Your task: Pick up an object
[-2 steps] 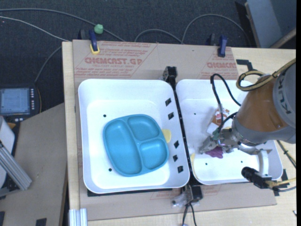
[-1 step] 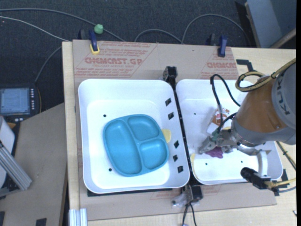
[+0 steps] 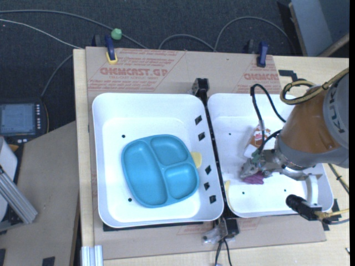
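Note:
In the right bin (image 3: 238,198), my gripper (image 3: 254,167) is down low near the bin floor, left of the arm's orange band (image 3: 308,129). A small purple object (image 3: 254,178) lies directly under and in front of the gripper tip, partly covered by it. A small red and white object (image 3: 259,137) lies a little farther back in the same bin, just beyond the gripper. Whether the purple object is between the fingers is hidden.
The left bin (image 3: 105,148) holds a blue divided plate (image 3: 160,169) with a small yellow piece (image 3: 197,159) poking out at its right edge. A black divider with clips (image 3: 206,143) separates the bins. A black cable (image 3: 263,107) loops over the right bin's back.

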Robot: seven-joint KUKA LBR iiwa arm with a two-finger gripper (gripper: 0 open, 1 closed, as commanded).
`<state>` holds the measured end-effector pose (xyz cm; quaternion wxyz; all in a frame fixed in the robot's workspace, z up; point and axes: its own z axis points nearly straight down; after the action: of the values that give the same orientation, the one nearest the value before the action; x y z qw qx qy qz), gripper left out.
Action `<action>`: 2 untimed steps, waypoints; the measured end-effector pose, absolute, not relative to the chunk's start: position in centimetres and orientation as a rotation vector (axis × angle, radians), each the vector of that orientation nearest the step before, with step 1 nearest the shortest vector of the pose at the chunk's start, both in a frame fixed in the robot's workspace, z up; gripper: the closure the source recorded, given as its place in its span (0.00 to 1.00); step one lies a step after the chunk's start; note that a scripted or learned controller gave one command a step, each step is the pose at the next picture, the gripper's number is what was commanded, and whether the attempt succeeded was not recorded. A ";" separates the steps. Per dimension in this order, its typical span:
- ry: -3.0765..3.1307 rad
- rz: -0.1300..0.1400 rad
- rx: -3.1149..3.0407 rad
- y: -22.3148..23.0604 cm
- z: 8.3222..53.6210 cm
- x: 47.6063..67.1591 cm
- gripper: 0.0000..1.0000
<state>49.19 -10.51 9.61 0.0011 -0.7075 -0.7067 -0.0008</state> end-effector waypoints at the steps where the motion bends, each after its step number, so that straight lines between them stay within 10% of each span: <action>1: -2.226 -0.005 -2.223 -10.6 14.1 49.9 1.00; 2: -2.228 -0.007 -2.223 -10.2 20.3 50.6 1.00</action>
<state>50.57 -10.17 20.34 -0.0029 -0.7062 -0.7080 -0.0023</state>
